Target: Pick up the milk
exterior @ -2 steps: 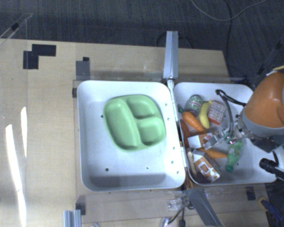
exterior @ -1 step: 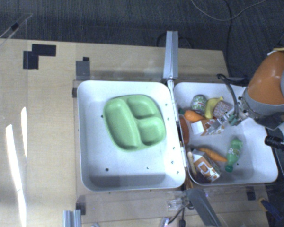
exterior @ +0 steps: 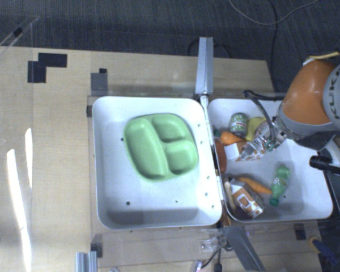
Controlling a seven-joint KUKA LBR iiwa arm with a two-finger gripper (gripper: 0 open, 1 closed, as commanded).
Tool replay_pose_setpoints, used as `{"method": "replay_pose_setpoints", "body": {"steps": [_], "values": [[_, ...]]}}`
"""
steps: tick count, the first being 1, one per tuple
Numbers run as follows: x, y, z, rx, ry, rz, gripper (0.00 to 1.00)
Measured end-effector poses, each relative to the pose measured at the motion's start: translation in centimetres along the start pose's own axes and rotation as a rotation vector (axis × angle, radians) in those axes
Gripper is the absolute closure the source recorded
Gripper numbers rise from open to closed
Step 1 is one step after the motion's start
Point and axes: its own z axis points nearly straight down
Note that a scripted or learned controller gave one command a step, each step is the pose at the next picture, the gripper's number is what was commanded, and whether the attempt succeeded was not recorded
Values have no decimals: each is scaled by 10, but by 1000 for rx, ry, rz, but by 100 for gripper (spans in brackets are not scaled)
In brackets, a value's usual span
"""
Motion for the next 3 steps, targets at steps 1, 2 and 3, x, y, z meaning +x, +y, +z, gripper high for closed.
{"method": "replay_pose_setpoints", "body": {"steps": [1,2,3], "values": [[4,13,-1,-3,-4,-345,0],[6,20,-15,-13,-3,-347,100],[5,20,-17,-14,-6,-346,0]]}}
